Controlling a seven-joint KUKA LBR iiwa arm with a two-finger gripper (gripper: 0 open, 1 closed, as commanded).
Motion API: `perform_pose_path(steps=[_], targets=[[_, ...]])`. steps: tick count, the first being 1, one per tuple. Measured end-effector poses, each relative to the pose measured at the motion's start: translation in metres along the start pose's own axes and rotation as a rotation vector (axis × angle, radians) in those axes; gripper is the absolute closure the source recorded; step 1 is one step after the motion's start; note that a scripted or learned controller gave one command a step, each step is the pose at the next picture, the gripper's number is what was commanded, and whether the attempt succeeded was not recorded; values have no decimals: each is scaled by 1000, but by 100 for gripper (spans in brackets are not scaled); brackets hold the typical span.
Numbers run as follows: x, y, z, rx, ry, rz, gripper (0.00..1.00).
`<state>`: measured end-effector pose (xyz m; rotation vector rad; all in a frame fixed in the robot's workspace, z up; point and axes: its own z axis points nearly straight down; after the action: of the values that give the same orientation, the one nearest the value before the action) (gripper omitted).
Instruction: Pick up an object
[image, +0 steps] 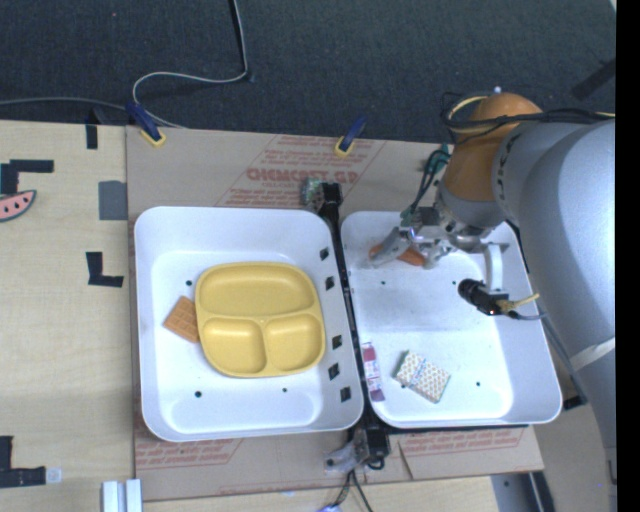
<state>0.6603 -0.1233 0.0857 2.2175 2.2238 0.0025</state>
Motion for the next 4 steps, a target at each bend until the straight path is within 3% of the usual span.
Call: perform_pose_path(steps=[1,2,3,4], targets=[[0,0,-10,0,-1,-2,100],[0,0,-9,0,-2,-2,0],[1,0,-19,1,-1,-3,100],[1,0,-19,1,-1,-3,0]])
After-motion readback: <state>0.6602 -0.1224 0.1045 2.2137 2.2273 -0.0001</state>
